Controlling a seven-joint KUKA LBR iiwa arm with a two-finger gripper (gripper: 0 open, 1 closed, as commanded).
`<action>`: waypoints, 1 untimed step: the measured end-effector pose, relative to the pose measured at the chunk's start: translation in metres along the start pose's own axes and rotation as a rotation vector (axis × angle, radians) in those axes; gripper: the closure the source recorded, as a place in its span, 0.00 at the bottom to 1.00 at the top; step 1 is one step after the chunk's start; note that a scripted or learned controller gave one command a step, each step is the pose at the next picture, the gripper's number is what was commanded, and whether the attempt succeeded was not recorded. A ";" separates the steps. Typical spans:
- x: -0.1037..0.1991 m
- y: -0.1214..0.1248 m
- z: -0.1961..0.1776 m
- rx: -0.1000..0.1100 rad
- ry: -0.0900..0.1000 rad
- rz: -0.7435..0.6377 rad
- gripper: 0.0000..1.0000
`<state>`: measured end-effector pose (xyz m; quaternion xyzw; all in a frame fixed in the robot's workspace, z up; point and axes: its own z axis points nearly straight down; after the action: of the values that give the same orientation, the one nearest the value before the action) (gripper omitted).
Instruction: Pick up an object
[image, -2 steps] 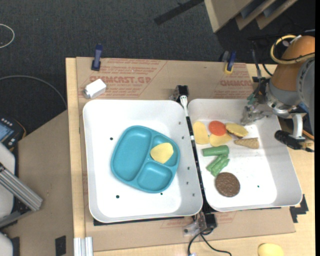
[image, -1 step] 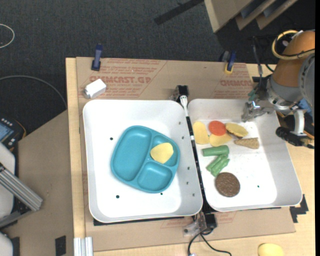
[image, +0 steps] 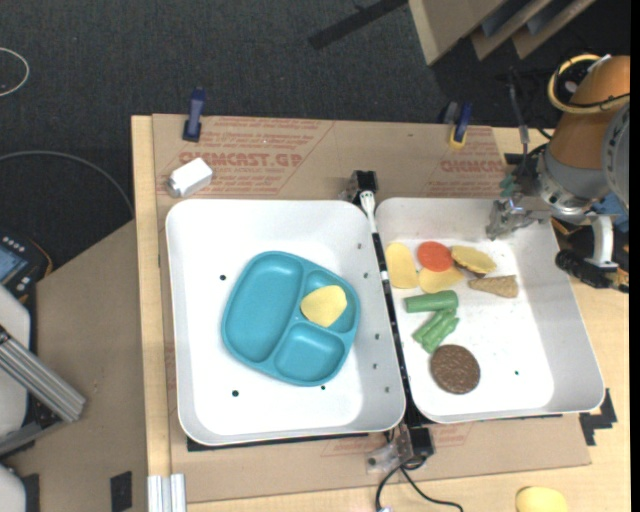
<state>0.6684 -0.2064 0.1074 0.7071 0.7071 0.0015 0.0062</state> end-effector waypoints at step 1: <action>0.000 0.001 -0.011 -0.003 -0.002 0.000 1.00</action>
<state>0.6691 -0.2067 0.1180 0.7069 0.7073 0.0018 0.0080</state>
